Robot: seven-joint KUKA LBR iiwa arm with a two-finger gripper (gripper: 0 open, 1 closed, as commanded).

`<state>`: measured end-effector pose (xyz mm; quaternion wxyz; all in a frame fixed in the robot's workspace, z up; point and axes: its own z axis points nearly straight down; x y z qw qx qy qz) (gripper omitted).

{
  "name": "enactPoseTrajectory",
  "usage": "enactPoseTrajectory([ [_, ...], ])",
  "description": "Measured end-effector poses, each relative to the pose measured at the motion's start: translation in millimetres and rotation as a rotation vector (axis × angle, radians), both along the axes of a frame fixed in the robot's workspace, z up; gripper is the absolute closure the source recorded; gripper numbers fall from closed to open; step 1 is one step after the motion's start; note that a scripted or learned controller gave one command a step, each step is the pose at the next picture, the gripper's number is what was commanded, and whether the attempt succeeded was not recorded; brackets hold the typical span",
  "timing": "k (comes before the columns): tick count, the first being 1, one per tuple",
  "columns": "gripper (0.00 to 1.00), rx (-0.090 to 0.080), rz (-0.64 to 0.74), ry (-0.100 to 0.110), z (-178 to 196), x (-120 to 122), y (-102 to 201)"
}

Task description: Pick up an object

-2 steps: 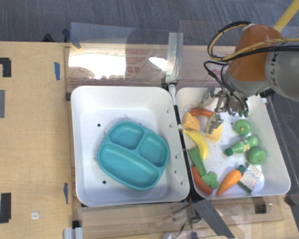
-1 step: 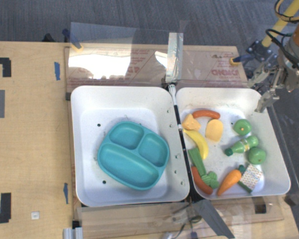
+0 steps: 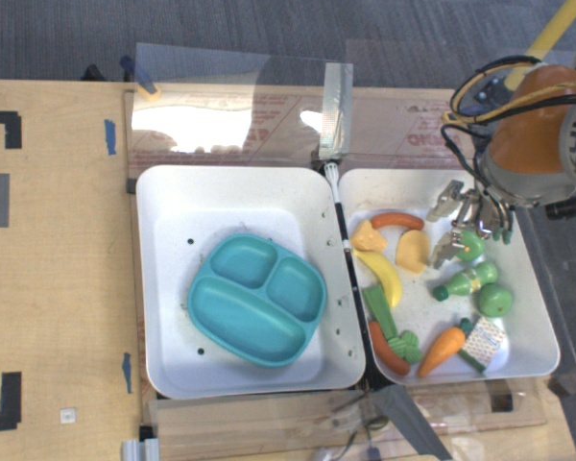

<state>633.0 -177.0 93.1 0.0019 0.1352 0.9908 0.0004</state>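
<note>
over the right bin (image 3: 538,349), the gripper (image 3: 458,227) hangs low among the toy food, its metal fingers spread a little and straddling a small green piece (image 3: 468,248). whether they have closed on it i cannot tell; it looks touched, not lifted. this reads as the grasp step of the pick. the next move would call for closing fully on the green piece, then a straight lift clear of its neighbours.

close by lie a yellow wedge (image 3: 414,252), a curved orange sausage (image 3: 396,221), a banana (image 3: 383,277), a green bottle shape (image 3: 468,281), a round green fruit (image 3: 495,301), a carrot (image 3: 441,350) and a patterned packet (image 3: 484,343). all look like smooth, hard moulded plastic, rounded and likely slippery. the left bin (image 3: 163,200) holds a teal divided plate (image 3: 257,299), matte, with three wells.
</note>
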Motion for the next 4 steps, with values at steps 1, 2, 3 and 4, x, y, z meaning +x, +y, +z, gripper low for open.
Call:
enactPoseTrajectory([
  [1,0.0,-0.003,0.214,-0.002,-6,-12,-47],
  [2,0.0,0.003,0.181,-0.004,-5,9,60],
  [3,0.0,-0.006,0.04,-0.011,68,28,-32],
  [4,0.0,-0.001,-0.073,-0.006,-4,8,17],
])
